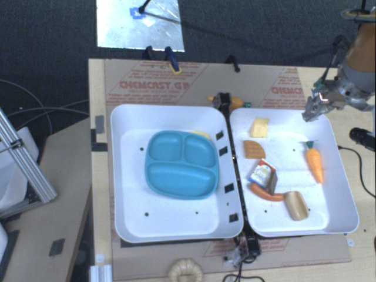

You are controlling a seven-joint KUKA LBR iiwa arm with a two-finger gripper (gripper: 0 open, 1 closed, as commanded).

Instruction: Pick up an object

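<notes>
The right bin (338,157) holds several toy foods: a yellow cheese square (259,127), a brown toast slice (254,150), a small printed box (262,174), a red sausage (266,193), a tan bread roll (296,205) and an orange carrot (315,163). My gripper (315,106) hangs at the bin's far right corner, above its rim, well away from the carrot. Nothing shows between its fingers.
The left bin (126,151) bears a blue divided plate (180,164) with something yellow (201,134) peeking out behind it. An orange item (235,103) lies past the bins' far edge at the divider. A beige ring (186,271) rests at the board's near edge.
</notes>
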